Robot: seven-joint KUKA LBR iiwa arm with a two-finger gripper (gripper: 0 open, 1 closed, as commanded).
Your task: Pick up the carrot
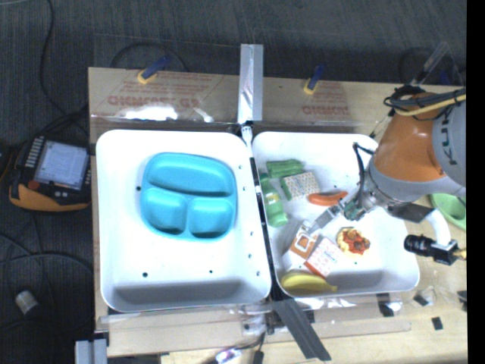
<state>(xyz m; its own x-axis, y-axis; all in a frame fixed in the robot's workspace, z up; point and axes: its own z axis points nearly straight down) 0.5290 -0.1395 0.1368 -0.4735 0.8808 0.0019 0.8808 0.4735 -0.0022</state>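
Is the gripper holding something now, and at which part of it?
It cannot be told. The gripper is low in the right bin, just below the carrot.

Both shallow white bins point(114, 264) look like smooth, faintly glossy plastic, and the blue three-compartment tray point(187, 194) in the left one has the same moulded sheen. The small orange carrot point(326, 199) appears smooth and slightly shiny. The brown backboard point(182, 89) looks like matt cardboard, the upright grey post point(251, 82) like brushed metal
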